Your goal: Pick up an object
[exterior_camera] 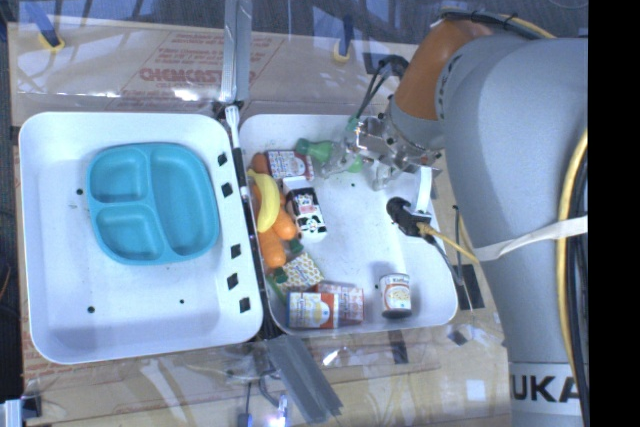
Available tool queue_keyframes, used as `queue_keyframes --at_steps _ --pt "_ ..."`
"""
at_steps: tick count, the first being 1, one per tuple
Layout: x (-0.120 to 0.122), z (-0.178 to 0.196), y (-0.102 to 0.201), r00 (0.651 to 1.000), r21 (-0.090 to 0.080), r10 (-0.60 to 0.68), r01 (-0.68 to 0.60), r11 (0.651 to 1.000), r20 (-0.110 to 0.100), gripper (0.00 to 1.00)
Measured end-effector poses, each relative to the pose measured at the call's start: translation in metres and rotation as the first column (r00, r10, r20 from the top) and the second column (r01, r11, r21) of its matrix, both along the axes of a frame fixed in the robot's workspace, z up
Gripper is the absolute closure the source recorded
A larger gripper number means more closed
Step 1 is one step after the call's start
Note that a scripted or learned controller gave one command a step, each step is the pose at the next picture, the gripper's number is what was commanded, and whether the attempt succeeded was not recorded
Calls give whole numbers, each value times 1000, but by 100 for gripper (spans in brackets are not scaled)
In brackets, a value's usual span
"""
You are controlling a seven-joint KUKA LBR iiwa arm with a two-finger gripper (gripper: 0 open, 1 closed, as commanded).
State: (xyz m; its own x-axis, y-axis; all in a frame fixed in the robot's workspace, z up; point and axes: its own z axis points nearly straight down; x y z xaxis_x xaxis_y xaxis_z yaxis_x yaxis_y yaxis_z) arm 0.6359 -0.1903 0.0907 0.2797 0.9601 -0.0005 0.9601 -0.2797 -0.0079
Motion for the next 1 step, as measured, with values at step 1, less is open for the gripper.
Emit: queue_keyframes --at_steps 1 --pt "-6 0 79 991 -1 -132 132 991 1 0"
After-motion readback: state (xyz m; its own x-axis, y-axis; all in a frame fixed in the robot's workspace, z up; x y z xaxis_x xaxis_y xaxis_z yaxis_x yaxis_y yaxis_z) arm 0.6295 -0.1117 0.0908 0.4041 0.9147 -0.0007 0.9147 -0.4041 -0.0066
